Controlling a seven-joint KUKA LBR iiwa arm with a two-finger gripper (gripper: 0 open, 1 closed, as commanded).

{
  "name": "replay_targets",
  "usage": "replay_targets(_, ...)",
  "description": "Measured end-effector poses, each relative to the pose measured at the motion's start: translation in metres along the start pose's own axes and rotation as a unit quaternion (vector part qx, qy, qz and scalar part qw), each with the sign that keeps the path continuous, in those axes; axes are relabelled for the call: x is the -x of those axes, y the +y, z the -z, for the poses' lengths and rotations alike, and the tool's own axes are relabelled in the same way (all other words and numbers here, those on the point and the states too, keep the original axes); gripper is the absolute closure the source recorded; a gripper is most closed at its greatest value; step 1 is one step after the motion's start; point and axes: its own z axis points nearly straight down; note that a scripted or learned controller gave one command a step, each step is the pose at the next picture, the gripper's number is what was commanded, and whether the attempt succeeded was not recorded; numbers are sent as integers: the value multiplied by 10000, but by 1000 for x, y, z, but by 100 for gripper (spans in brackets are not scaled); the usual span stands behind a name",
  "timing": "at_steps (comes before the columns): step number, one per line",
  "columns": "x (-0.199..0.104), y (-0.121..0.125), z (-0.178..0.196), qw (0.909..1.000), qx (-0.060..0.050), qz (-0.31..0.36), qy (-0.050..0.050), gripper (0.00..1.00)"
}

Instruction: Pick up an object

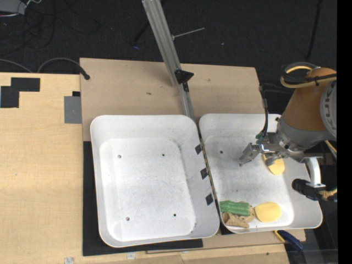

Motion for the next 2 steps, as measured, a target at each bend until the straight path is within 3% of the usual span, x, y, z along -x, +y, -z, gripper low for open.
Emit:
replay_targets(1, -1, 0, -52, 10000, 29, 1, -12, 0)
replay_targets(2, 1, 0, -41, 10000, 25, -32, -9, 100)
